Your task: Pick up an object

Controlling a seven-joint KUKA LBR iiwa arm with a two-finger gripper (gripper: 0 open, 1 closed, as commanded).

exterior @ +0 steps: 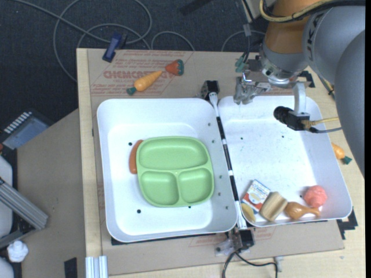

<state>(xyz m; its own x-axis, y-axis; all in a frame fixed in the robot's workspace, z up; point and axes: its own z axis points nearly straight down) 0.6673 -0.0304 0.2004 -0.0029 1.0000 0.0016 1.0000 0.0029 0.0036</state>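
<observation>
One fixed camera looks down at a slant from above the bench (87, 155); both white bins (110, 155) fit in frame.

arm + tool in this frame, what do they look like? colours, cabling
The arm is bulky, smooth grey, with a rounded orange band above the wrist. A yellowish cable loops around that band. The tool is small, metallic silver with dark fittings, on a silver wrist flange.

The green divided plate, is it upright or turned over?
Upright: the green divided plate lies flat in the left bin, its three hollow compartments facing up.
</observation>
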